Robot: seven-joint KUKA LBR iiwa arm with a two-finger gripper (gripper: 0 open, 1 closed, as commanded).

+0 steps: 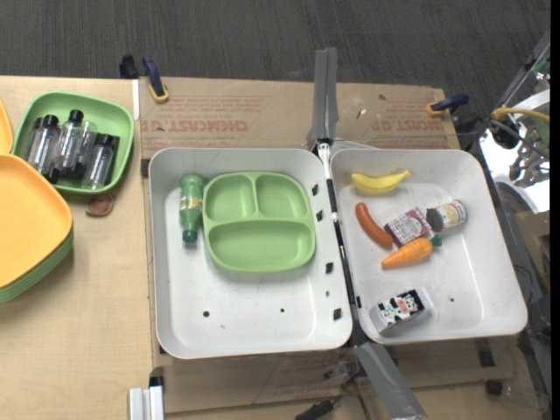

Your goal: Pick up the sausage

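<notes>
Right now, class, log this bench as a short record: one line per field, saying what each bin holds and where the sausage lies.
left bin: green divided plate; green bottle beside the plate's left edge
right bin: banana, sausage, carrot, small jar, black-and-white carton
sausage position: below the banana, left of the jar, lying flat
outside bins: green tray of vials, orange plates
</notes>
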